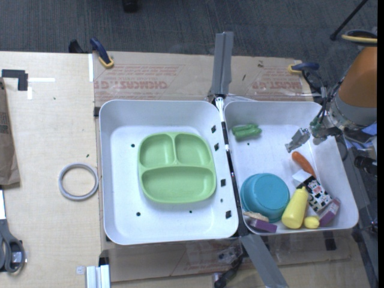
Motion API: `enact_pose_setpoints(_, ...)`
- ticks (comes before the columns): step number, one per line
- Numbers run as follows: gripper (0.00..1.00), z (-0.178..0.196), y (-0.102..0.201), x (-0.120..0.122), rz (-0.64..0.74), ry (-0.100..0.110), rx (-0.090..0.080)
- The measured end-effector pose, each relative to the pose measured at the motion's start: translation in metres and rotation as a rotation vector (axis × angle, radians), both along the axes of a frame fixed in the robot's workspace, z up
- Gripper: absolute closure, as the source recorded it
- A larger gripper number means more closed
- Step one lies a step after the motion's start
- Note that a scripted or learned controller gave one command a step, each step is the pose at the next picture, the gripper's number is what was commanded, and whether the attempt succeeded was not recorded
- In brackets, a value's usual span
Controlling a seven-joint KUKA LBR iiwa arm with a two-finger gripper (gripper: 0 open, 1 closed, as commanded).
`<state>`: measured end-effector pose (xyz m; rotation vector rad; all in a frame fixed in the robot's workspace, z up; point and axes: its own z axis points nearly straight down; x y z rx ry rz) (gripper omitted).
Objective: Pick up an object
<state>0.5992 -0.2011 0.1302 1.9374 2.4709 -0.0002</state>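
Gripper (pixel 298 140): hung above the right bin (pixel 273 116); finger state cannot be told.
Carrot (pixel 303 162): probably nearest; should be straddled crosswise.

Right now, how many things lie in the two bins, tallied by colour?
Green: 2, divided plate, small green piece
Blue: 1, bowl
Yellow: 2, bottle, small lump
Orange: 1, carrot
Purple: 1, block
Patterned: 1, box
Total: 8
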Motion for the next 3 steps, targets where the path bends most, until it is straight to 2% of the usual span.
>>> enact_pose_setpoints(1,0.0,-0.039,0.022,-0.023,-0.062,0.003,0.001)
enact_pose_setpoints(2,1.0,-0.031,0.021,-0.022,-0.066,0.002,0.0)
enact_pose_setpoints(3,1.0,0.165,0.089,-0.021,-0.277,0.003,-0.001)
